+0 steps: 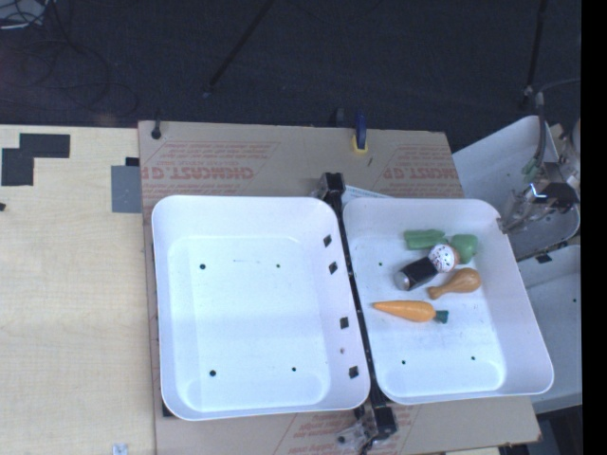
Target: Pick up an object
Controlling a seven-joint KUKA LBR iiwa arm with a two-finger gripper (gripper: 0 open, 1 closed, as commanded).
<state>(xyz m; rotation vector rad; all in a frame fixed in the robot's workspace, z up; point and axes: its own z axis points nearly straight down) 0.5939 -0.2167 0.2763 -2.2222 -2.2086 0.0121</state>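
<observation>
Grab the toy carrot [406,311] at its fat middle — it looks light and hard. The gripper [542,195] — you cannot tell its state.

Little of the arm [558,195] can be seen, at the scene's right edge beside the right bin's far corner. It has a dark, blocky piece with pale grey metal parts on its left, one catching a bright glint. Thin, light rods or cables run up from it toward the far side. Screws and markings are too small and blurred to make out.
</observation>
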